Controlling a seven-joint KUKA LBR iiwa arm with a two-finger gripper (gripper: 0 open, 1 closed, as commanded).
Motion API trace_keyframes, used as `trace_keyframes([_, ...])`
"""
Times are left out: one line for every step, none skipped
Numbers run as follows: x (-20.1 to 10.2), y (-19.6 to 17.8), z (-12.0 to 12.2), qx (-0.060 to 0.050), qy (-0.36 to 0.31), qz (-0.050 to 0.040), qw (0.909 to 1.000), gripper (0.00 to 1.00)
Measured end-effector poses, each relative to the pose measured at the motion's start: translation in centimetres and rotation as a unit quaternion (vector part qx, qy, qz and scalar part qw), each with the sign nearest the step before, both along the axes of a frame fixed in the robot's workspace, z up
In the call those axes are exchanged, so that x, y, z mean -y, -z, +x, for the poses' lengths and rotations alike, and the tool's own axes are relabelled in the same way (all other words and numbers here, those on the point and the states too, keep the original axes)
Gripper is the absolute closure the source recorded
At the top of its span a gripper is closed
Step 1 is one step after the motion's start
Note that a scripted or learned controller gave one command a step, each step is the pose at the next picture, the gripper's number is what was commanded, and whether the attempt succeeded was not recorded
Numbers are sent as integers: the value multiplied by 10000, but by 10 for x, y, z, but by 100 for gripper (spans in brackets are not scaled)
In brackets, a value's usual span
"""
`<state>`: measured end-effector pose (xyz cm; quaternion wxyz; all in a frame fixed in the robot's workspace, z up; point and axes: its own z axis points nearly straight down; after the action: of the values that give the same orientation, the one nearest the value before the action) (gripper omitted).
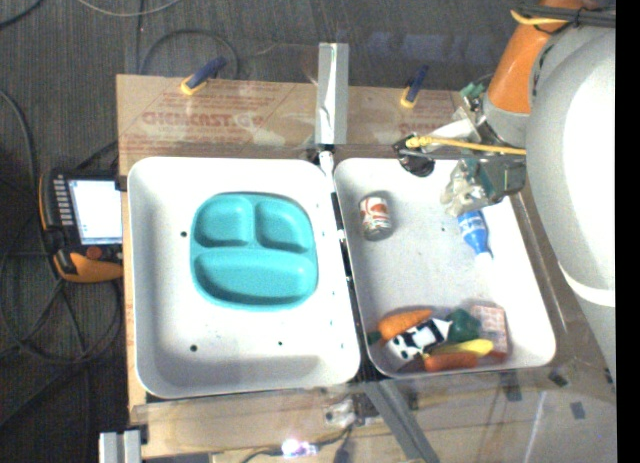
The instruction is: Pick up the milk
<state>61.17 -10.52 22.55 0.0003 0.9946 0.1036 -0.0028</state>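
The milk (418, 337) is a small carton with black and white cow patches. It lies in a pile at the front of the right bin (440, 271), between a carrot (404, 320) and an orange-red vegetable (455, 356). My gripper (468, 191) hangs over the back right part of that bin, well away from the milk. A blue and white bottle-like object (478, 233) lies just in front of the gripper; whether they touch is unclear.
A small red and white can (376, 216) lies at the back left of the right bin. The pile also holds a dark green item (462, 325) and a pink box (492, 323). A teal divided plate (255, 251) sits in the left bin (160, 331).
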Motion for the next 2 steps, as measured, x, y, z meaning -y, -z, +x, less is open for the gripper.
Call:
trace_keyframes([0,0,0,0,4,-3,10000,0])
trace_keyframes([-47,44,7,-7,-38,14,10000,0])
